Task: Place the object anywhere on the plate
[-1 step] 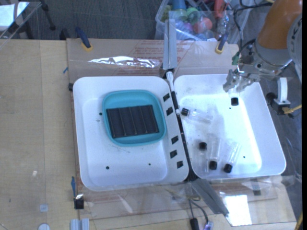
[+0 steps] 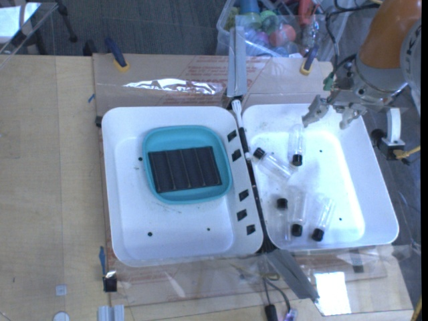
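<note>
A teal plate (image 2: 154,146) with a dark ribbed insert lies in the left white bin (image 2: 127,233). Several clear vials with black caps lie in the right bin (image 2: 374,206): one upright-looking vial (image 2: 295,146) near the top, one (image 2: 267,160) by the divider, and others (image 2: 307,212) lower down. My gripper (image 2: 332,114) hangs over the top edge of the right bin, its two fingers spread apart with nothing between them. It is up and to the right of the nearest vial.
A row of black clips (image 2: 241,179) runs along the divider between the bins. A clear tub of colourful toys (image 2: 281,12) stands behind the bins. Clamps (image 2: 119,59) hold the cardboard at the back.
</note>
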Controlling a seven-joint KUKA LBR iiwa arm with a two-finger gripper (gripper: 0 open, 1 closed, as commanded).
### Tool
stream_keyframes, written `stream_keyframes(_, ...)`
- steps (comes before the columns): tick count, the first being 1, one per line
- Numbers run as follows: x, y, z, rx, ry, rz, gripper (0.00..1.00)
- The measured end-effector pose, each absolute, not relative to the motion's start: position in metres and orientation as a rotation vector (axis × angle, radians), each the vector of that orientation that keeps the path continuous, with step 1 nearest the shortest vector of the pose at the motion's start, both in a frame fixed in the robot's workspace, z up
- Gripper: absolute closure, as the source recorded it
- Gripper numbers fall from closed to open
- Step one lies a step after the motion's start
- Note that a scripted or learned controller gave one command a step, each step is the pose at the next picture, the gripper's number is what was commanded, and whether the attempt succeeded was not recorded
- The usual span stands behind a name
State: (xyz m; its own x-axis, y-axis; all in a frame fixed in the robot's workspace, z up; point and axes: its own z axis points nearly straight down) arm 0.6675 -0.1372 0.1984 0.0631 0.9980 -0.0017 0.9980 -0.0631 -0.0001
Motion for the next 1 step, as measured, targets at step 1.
stream_keyframes(1, 0.6670, -0.1893, 0.2519, 2.280, 2.156, 0.001, 0.00)
